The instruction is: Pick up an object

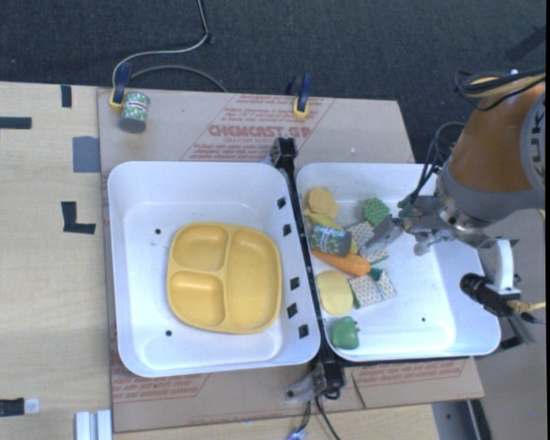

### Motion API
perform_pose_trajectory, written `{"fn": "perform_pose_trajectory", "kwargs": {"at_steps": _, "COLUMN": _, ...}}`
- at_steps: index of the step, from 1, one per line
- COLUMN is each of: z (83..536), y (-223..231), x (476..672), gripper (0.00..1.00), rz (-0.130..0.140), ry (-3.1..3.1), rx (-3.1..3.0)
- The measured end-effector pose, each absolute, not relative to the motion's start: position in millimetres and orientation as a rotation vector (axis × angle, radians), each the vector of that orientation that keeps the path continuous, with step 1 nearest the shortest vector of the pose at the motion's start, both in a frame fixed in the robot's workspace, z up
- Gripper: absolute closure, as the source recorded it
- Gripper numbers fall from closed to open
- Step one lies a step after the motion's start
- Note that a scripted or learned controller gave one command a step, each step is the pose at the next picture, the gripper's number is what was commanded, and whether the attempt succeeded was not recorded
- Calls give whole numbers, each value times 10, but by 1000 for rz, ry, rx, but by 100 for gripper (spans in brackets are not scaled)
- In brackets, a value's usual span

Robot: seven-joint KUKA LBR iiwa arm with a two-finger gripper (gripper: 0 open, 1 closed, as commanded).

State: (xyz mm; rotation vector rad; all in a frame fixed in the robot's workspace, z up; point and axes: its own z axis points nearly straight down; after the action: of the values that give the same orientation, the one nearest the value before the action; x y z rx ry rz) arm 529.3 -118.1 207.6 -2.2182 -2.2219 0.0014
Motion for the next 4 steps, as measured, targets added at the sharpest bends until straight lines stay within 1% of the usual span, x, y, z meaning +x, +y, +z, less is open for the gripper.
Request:
{"fn": "perform_pose_trajectory", "kwargs": {"at_steps": 1, "z": 1028, "y": -1038, "x": 5747, "gripper": 0, "rz": -10, "ry": -2230, "rx": -2225}}
{"fn": "perform_pose_trajectory", "kwargs": {"at_steps": 2, "z": 930, "y": -1068, "x": 5051, "gripper": 0, "rz": -25, "ry": -2241, "rx": -2238}}
{"fn": "perform_pose_trajectory", "kwargs": {"at_steps": 3, "z": 862, "y": -992, "x": 5699, "gripper": 0, "rz": -5, "ry": -2227, "rx": -2222}}
{"fn": "perform_pose_trajectory", "kwargs": {"at_steps": 4, "z": 962, "y": -993, "x": 5697, "gripper": 100, "rz": -4, "ry": -2226, "rx": -2222}}
